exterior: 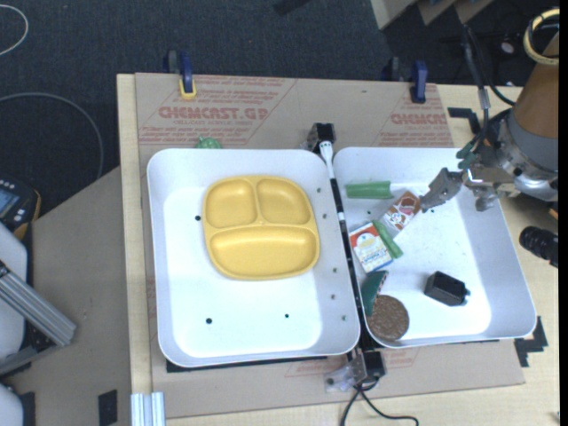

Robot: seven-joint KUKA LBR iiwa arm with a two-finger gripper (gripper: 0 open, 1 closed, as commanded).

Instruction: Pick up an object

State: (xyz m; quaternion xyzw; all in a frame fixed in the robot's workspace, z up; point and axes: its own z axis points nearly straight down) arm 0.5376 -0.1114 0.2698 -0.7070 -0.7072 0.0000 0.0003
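The right bin (497, 238) holds several small objects: a green stick-shaped item (366, 188), a red and white packet (401, 211), a white carton with orange and green print (370, 247), a dark green piece (373, 283), a brown round disc (388, 316) and a black block (445, 288). My gripper (462, 193) hangs over the bin's upper right part, just right of the red and white packet. Its two grey fingers stand apart, open, with only white bin floor between them. The left finger tip is close to the packet's upper end.
The left bin (177, 264) carries a yellow divided plate (262, 226). A black cable and bracket (323, 138) run along the seam between the bins. Blue clamps (185, 71) hold the cardboard base at the back. The arm's body fills the far right.
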